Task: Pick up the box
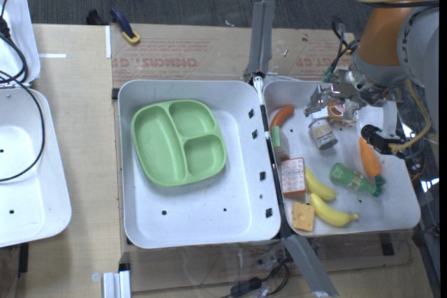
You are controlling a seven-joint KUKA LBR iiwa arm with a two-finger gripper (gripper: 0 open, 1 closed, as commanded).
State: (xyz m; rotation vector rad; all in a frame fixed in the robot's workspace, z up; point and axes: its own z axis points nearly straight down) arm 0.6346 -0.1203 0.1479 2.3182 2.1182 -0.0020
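Left bin held a green divided plate. Right bin: box, red-and-white, print illegible, lay against the left wall, just beside two bananas. Gripper hovered at the far edge over a small can; its grasp could not be told.

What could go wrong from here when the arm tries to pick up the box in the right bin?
The box lies flat against the bin's left wall, with a banana touching one side and an orange block just below it, so the fingers may find little room and nudge these instead. The end effector hangs near the small can, well away from the box, so it may strike the can on its way.
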